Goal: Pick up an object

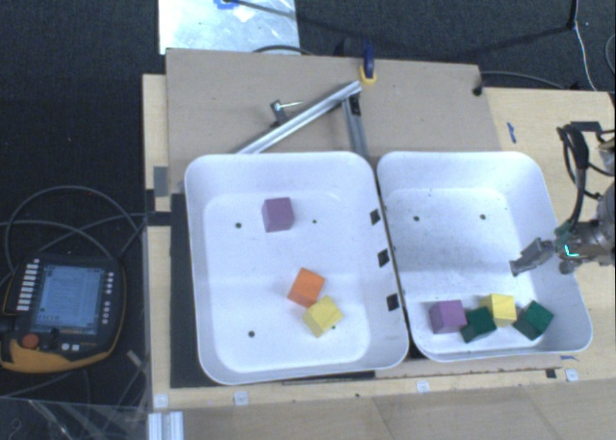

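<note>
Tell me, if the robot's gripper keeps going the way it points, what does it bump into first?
The gripper points left across the right bin. That way looks free of blocks, so it would probably meet the bin's white floor or its left wall first. Its height is hard to judge from above.

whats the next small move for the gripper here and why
Probably ease the gripper down toward the front of the right bin, over the dark green block. It sits at the bin's right edge with nothing between its fingers, and that block looks like the nearest one in the row.
</note>
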Controlling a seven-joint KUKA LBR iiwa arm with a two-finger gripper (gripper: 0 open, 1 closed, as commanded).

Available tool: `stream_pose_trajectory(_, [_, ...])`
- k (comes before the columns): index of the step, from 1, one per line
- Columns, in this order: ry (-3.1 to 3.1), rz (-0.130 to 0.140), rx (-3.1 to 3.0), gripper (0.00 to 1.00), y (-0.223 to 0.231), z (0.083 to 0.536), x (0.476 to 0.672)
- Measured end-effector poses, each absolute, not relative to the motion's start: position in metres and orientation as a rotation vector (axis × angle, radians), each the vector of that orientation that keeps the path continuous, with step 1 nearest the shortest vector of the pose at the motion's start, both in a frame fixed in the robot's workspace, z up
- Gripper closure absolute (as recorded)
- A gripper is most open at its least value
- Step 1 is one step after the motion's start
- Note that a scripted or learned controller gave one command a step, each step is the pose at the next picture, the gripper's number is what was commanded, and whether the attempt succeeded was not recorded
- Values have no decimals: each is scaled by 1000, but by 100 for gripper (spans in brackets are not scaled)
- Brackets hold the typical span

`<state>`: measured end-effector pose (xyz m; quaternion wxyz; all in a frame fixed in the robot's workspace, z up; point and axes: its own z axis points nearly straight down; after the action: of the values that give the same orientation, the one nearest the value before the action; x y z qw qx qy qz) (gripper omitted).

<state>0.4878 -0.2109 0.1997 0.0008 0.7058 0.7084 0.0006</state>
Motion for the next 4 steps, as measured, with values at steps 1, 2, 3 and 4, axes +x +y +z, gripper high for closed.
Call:
stream_pose_trajectory(1, [2227, -1, 2219, 0, -208, 151, 497])
stream_pose_trajectory(2, [2226, -2, 2220, 0, -211, 108, 495])
stream_pose_trajectory(3, [2225, -1, 2218, 0, -211, 89, 495])
stream_pose_trajectory(4, [2223, 3, 2213, 100, -212, 101, 497])
